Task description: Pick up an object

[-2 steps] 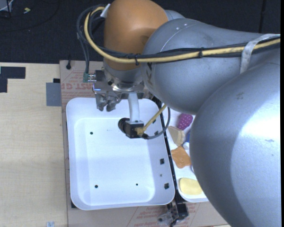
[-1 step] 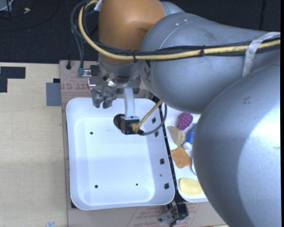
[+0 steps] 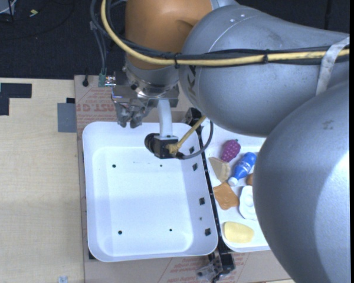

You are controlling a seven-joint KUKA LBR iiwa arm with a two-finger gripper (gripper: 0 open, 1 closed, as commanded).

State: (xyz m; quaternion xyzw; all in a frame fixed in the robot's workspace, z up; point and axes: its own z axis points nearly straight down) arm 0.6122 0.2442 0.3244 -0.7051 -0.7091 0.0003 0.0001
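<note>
Camera view: we count two white bins. Left bin (image 3: pixel 100 217) bare; right bin (image 3: pixel 239 249) holds purple grapes (image 3: pixel 230 150), blue bottle (image 3: pixel 243 167), orange piece (image 3: pixel 225 196), yellow lump (image 3: pixel 238 233). Gripper (image 3: pixel 130 120) hangs over left bin's far rim, nothing between fingers; open or closed, we cannot tell. Grey arm (image 3: pixel 271 87) covers much of right bin.

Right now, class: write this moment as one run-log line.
arm: above left bin back rim | gripper: nothing seen held | right bin: purple grapes, blue bottle, yellow piece
</note>
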